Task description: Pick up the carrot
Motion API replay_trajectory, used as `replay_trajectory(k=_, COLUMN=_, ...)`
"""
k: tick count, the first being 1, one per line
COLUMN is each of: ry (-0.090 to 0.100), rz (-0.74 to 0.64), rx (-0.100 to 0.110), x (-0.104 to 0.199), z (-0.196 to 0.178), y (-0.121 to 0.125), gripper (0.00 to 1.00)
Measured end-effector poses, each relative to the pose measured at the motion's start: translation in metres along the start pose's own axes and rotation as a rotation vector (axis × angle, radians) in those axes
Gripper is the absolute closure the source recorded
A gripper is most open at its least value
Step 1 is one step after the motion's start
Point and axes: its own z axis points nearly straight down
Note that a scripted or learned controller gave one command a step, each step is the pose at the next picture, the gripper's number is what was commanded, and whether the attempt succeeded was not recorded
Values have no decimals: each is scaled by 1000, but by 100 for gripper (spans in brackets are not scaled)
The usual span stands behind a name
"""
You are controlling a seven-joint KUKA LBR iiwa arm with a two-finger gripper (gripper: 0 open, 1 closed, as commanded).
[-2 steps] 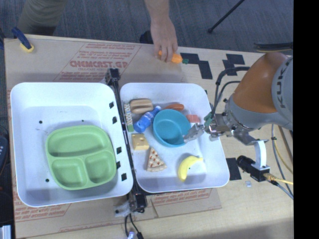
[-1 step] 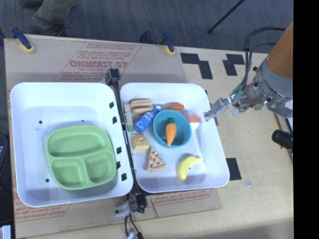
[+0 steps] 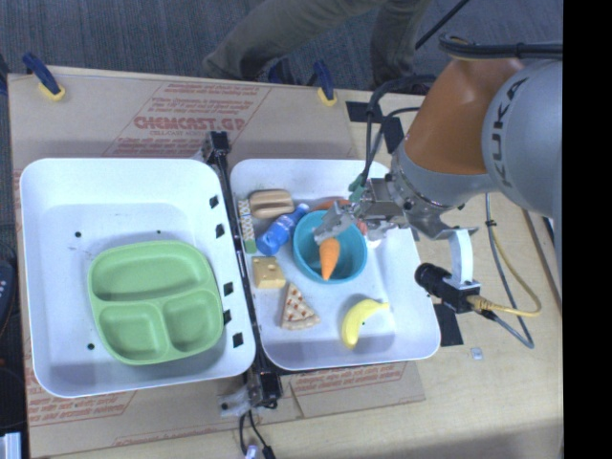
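The orange carrot [image 3: 328, 257] stands tilted inside a blue bowl [image 3: 308, 253] in the right bin [image 3: 411, 338], its thick end up. My gripper [image 3: 345, 222] hangs right over the bowl's far rim, just above the carrot's upper end and touching or nearly touching it. The grey wrist and orange band of the arm come in from the right and hide the bin's far right corner.
Around the bowl in the right bin lie a bread roll [image 3: 271, 202], a blue bottle [image 3: 277, 234], a cheese block [image 3: 268, 273], a pizza slice [image 3: 297, 307] and a banana [image 3: 360, 319]. The left bin [image 3: 48, 189] holds a green divided plate [image 3: 158, 299].
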Motion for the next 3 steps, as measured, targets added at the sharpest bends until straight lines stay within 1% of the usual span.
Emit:
replay_trajectory(k=1, ry=-4, rz=-182, rx=-18, x=1, z=162, y=30, gripper=0)
replay_trajectory(k=2, ry=20, rz=-600, rx=5, x=-89, z=163, y=72, gripper=0)
replay_trajectory(k=3, ry=15, rz=-612, rx=3, x=-88, z=150, y=75, gripper=100)
